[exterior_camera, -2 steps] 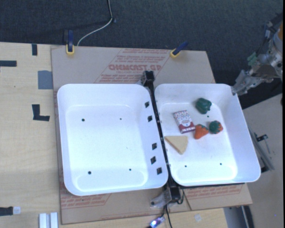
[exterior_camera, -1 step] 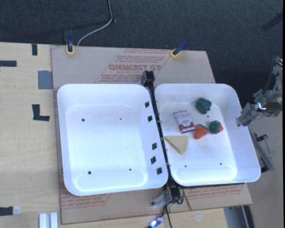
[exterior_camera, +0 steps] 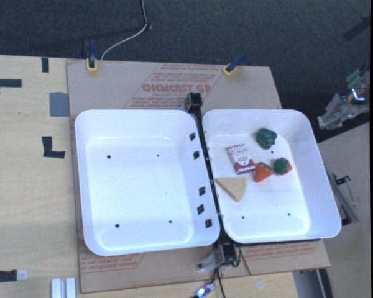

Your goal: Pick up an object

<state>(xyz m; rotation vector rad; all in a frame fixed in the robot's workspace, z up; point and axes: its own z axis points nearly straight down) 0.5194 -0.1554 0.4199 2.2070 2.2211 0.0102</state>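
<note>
- Nothing is lifted yet: the hand (exterior_camera: 343, 112) sits off the right bin's (exterior_camera: 311, 225) far right corner, too blurred to tell whether it is open or closed.
- Right bin holds four things: green piece (exterior_camera: 266, 137), small red-and-white box (exterior_camera: 240, 158), carrot (exterior_camera: 271, 169), tan wedge (exterior_camera: 232, 187).
- Two bins on the bench (exterior_camera: 25, 185).

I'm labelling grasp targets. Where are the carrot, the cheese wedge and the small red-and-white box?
carrot (exterior_camera: 263, 173), camera view, on its orange body.
cheese wedge (exterior_camera: 232, 187), camera view, on its flat top face.
small red-and-white box (exterior_camera: 240, 158), camera view, on the middle of its printed face.
</note>
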